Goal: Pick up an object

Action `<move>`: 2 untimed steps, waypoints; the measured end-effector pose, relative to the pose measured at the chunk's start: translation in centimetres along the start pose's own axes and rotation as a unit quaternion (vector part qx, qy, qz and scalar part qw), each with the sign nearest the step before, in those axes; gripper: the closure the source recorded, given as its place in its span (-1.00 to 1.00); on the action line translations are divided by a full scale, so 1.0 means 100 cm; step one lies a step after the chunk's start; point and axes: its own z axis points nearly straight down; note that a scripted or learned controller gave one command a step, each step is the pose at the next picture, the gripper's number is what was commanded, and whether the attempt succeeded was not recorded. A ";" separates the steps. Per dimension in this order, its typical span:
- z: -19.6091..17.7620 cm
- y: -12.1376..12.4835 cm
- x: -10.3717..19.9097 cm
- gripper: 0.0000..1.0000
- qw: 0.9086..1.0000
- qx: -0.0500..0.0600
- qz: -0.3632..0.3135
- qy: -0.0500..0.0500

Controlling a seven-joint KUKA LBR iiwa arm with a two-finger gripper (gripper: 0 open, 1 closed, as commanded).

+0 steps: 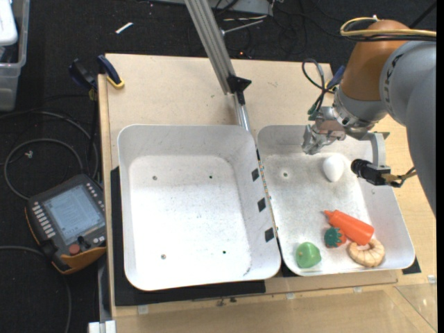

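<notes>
The right bin (291, 186) holds a white egg-shaped object (334, 168) near its back right. An orange carrot (350, 225), a small dark green piece (334, 238), a tan ring-shaped pastry (367, 254) and a green round fruit (308, 254) lie along its front right. My gripper (313, 144) hangs over the back of the right bin, just left of and behind the white object, apart from it. Nothing shows between its fingers.
The left bin (184, 203) sits beside the right one, sharing a raised middle edge. A slanted metal pole (215, 44) crosses the bench behind the bins. A teach pendant (66, 217) lies on the floor at the left.
</notes>
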 end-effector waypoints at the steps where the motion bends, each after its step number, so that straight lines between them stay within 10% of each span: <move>1: -0.046 -0.002 -0.006 1.00 1.000 -0.002 0.002 0.000; 2: -0.100 -0.001 -0.006 1.00 1.000 -0.002 0.000 0.000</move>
